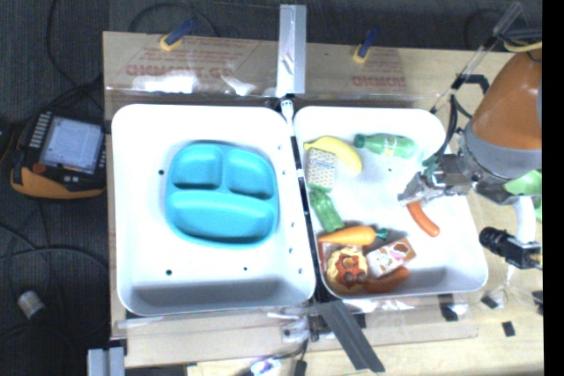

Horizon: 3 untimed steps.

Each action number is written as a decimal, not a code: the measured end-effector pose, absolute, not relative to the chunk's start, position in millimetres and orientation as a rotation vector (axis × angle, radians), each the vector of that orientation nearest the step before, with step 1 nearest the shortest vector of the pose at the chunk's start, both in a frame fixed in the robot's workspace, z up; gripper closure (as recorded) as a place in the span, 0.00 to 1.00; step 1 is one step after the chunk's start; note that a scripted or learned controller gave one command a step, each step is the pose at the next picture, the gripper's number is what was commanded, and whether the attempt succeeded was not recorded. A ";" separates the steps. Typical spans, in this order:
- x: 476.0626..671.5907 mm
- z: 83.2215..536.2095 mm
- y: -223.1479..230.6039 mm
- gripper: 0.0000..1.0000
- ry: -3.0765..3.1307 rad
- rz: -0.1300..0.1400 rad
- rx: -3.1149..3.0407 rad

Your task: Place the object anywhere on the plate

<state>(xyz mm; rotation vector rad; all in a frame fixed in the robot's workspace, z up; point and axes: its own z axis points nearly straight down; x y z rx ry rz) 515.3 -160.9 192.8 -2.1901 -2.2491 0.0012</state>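
1. A handheld device (62,150) with a lit screen lay on the floor, left of the bench (123,48).
2. The left bin (132,277) held a blue plate (222,191) divided into compartments, set near its centre.
3. The right bin (458,273) held a banana (339,151), a green bottle (385,143), a green vegetable (326,210), a carrot (348,234), and a cluster of small packets (366,264) along the near wall.
4. An orange sausage-shaped object (425,218) lay tilted near the right wall of the right bin, just below the pincer (421,188).
5. The pincer hung low over the right bin; whether its fingers were open or closed could not be determined, and the sausage-shaped object could not be confirmed as gripped.
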 end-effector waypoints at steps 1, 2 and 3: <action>515.3 192.9 -160.8 0.00 -2.249 0.001 -2.190; 563.6 145.2 -105.6 0.00 -2.168 0.005 -2.269; 586.0 127.5 -149.9 0.00 -2.158 0.006 -2.281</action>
